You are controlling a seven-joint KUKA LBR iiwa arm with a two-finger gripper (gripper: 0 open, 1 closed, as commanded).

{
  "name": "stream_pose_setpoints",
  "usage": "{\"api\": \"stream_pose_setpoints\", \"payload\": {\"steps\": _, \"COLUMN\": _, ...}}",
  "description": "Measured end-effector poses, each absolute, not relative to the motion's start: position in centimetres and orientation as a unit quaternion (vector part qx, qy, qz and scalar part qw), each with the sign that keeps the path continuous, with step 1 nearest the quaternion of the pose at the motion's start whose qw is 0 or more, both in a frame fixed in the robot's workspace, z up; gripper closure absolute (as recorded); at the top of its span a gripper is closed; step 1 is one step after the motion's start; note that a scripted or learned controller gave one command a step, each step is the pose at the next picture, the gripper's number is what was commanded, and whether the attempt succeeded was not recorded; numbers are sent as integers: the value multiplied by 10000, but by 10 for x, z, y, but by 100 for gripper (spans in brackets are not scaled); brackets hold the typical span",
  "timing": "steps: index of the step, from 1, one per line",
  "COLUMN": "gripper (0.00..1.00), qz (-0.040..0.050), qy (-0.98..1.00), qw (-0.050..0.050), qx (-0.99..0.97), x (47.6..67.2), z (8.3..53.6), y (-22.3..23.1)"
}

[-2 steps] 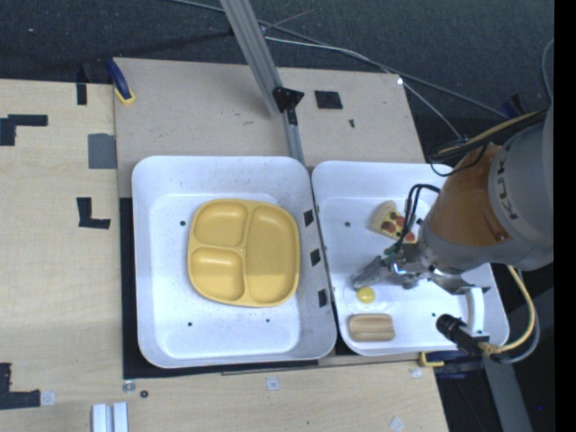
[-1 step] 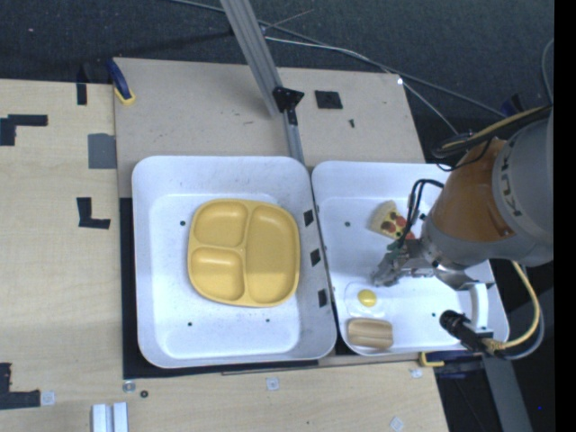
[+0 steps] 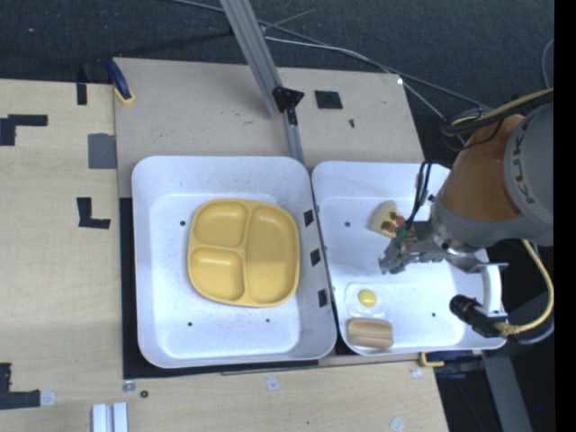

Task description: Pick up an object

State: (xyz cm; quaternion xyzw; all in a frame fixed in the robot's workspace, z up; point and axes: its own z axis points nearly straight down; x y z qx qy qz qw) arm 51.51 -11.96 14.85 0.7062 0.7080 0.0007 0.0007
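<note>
My gripper [image 3: 394, 259] hangs low over the middle of the right bin [image 3: 409, 327], reaching in from the right. A pizza-slice toy [image 3: 385, 217] lies just up and left of it, close to the wrist. A fried-egg toy [image 3: 366, 299] lies below the gripper toward the bin's front. A tan bread-roll toy [image 3: 370, 333] rests at the front rim. I see nothing between the fingers.
The left bin [image 3: 162, 322] holds a yellow sectioned plate [image 3: 244, 251]. A metal pole [image 3: 261, 61] slants down to the gap between the bins. The arm's grey and orange body [image 3: 504, 187] covers the right bin's right side.
</note>
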Motion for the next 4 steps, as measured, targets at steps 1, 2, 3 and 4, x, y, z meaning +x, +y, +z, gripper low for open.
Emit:
{"api": "stream_pose_setpoints", "payload": {"steps": 1, "gripper": 100, "qz": 3, "qy": 7072, "qw": 7, "qx": 7070, "x": 508, "z": 197, "y": -125}}
{"api": "stream_pose_setpoints", "payload": {"steps": 2, "gripper": 100, "qz": 8, "qy": 7076, "qw": 16, "qx": 7066, "x": 508, "z": 250, "y": -125}}
{"api": "stream_pose_setpoints", "payload": {"steps": 3, "gripper": 100, "qz": -5, "qy": 7086, "qw": -8, "qx": 7056, "x": 499, "z": 246, "y": -82}}
{"api": "stream_pose_setpoints", "payload": {"steps": 4, "gripper": 100, "qz": -9, "qy": 7091, "qw": -11, "qx": 7051, "x": 507, "z": 240, "y": -27}}
